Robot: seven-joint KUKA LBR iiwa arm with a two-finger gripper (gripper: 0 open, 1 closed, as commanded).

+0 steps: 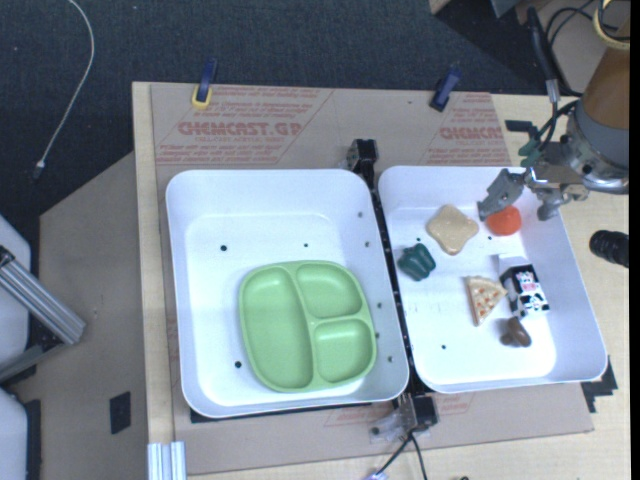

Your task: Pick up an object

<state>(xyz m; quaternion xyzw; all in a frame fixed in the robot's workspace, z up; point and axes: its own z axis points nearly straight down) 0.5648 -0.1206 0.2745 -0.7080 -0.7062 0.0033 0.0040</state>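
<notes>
The right bin (560, 368) holds several small items. An orange round piece (506, 221) lies near its far right side, with a tan bread-like piece (452, 229) to its left. A dark green pepper (417, 261) sits by the bin's left wall. Nearer the front are a pizza slice (484, 297), a black-and-white carton (525, 290) and a small brown lump (516, 334). My gripper (522, 202) hangs over the bin's far right part, open, with its two grey fingers spread just above the orange piece. Nothing is held between them.
The left bin (190, 268) carries a green divided plate (307, 323). A black clamp (362, 154) sits at the far end of the seam between the bins. The grey arm (600, 158) comes in from the right edge. Brown cardboard surrounds both bins.
</notes>
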